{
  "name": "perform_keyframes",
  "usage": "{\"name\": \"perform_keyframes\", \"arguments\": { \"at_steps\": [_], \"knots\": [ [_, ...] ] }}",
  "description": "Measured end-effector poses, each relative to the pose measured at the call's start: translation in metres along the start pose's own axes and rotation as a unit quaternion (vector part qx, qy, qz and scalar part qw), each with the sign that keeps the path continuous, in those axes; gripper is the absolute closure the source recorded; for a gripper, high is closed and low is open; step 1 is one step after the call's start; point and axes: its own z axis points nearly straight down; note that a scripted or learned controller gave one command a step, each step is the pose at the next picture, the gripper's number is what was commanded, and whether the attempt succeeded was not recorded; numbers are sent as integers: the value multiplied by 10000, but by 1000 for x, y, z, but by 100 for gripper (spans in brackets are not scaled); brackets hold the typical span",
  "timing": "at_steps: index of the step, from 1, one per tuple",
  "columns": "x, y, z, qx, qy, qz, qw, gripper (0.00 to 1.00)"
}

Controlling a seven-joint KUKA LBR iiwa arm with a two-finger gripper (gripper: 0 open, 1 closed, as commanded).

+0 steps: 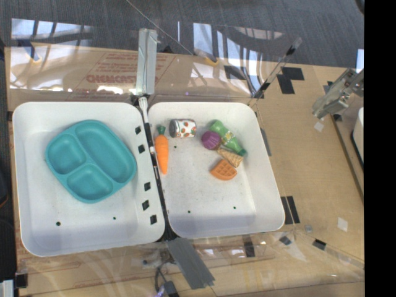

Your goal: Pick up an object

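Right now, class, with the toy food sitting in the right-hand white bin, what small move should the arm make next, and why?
Probably swing the gripper left to hover above the orange toy carrot. The gripper sits outside the right-hand white bin, off to its right, holding nothing. The carrot lies by itself along the bin's left wall, while the purple toy vegetable sits bunched with other pieces.

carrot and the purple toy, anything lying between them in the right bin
In the camera view, the small can lies between the carrot and the purple toy, toward the bin's far side; nearer the camera that stretch is bare white floor.
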Motion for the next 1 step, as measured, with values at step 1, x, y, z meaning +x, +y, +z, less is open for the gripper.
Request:
{"name": "perform_keyframes", "arguments": {
  "at_steps": [1],
  "knots": [
    [10, -5, 121, 11, 60, -516, 9987, 100]
  ]
}}
